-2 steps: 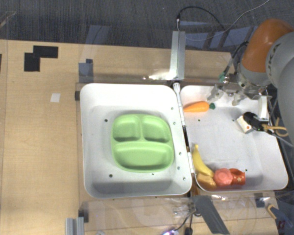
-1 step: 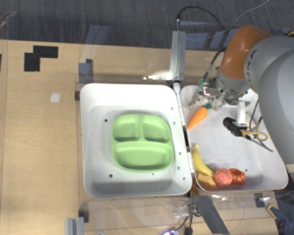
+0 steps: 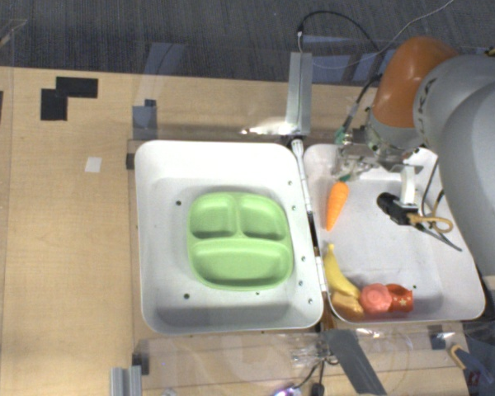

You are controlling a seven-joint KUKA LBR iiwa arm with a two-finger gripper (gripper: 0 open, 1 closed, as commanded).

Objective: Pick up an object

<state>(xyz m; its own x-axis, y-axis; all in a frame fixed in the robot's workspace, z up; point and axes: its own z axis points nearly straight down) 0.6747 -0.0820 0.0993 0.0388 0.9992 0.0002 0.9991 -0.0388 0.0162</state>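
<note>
The right bin (image 3: 445,283) holds an orange carrot (image 3: 336,205) lying near its left wall, tip pointing toward the front. A yellow banana (image 3: 339,275) lies along the same wall further forward. A round pinkish-red fruit (image 3: 376,298) and a smaller red piece (image 3: 401,299) sit by the front edge. My gripper (image 3: 349,165) hangs over the back left part of this bin, just behind the carrot's thick end. Nothing shows between its fingers.
The left bin (image 3: 161,246) bears a green divided plate (image 3: 239,239) in its middle. A raised divider (image 3: 307,213) separates the two bins. The arm's grey body (image 3: 470,130) covers the right bin's back right corner.
</note>
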